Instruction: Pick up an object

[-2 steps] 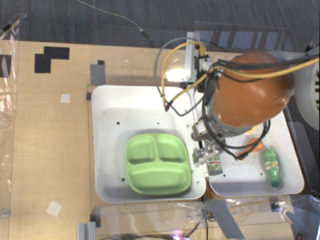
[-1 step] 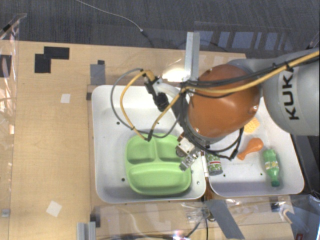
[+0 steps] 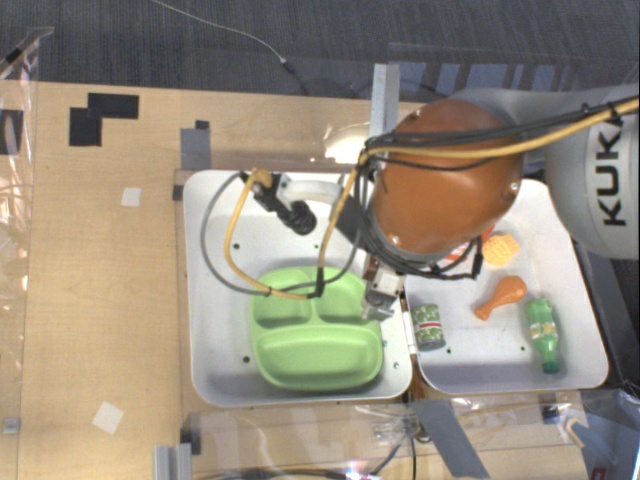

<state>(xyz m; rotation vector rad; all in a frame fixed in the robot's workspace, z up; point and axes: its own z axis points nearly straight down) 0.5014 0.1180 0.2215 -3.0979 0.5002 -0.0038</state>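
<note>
Over the left bin [image 3: 205, 298], the gripper [image 3: 380, 298] hangs at the right edge of a green divided tray [image 3: 315, 338], which fills the bin's near half and leaves bare floor along the left wall and far side, where yellow and black cables [image 3: 235, 238] loop. Whether its fingers are open or closed cannot be told, and nothing is seen held. Just right of it, across the shared rim in the right bin [image 3: 590, 358], stand a small can [image 3: 428, 326], then an orange drumstick toy [image 3: 500, 296], an orange piece [image 3: 500, 248] and a green bottle [image 3: 542, 334] near the right wall.
</note>
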